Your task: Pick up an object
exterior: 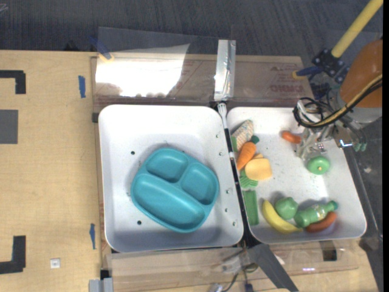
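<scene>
My gripper (313,147) hangs over the upper right part of the right bin (352,193), reaching in from the right. A small green round fruit (318,165) lies just below it, touching or nearly touching its tip; whether the fruit is gripped is unclear. A small orange-red piece (290,136) lies just left of the gripper. Along the bin's left side are a pale corn cob (242,129), a carrot (246,152) and a yellow-orange piece (259,170).
A banana (277,218), a green pepper (285,207), a green bottle (316,212) and a red piece (323,223) crowd the right bin's near edge. A green strip (250,201) lies by the divider. A teal divided plate (176,189) sits in the left bin (121,132).
</scene>
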You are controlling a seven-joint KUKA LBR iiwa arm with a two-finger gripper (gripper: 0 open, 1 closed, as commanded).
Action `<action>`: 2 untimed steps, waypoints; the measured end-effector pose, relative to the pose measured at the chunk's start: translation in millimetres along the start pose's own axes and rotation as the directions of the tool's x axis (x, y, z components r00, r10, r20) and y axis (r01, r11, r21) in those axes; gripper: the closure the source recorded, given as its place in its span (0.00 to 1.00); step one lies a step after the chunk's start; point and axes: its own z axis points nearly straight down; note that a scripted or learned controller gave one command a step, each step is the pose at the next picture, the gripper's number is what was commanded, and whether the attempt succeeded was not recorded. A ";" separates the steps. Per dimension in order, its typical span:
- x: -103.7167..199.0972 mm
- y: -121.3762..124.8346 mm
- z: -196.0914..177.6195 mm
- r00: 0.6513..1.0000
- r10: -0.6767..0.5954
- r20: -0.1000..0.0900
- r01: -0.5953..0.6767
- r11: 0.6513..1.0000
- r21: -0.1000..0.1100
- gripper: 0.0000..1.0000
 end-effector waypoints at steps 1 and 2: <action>-1.0 -0.4 -2.4 1.000 0.000 0.003 0.000 1.000 0.002 0.00; 49.2 5.4 6.3 1.000 -0.011 0.004 0.011 1.000 0.003 0.00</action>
